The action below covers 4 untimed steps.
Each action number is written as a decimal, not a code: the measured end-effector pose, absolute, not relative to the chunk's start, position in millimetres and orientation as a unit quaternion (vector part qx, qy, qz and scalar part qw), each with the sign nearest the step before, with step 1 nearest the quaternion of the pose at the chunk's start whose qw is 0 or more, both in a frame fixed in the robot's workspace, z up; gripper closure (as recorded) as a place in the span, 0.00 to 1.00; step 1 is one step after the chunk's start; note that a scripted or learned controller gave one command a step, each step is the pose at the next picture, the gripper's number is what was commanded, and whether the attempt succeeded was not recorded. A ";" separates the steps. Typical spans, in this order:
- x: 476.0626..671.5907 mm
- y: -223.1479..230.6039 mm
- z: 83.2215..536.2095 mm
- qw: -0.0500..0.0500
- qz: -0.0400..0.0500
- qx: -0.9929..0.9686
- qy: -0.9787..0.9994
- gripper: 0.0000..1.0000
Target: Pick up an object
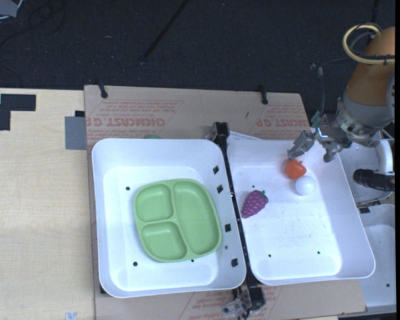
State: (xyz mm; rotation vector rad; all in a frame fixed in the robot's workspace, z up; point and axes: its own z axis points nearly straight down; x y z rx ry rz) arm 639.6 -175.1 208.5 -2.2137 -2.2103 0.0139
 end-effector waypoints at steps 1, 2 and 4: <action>642.4 -175.1 217.3 0.001 0.001 -0.707 -0.707 0.00; 639.9 -173.8 174.6 0.002 0.002 -0.707 -0.707 0.00; 631.6 -165.8 85.1 0.003 0.002 -0.707 -0.707 0.00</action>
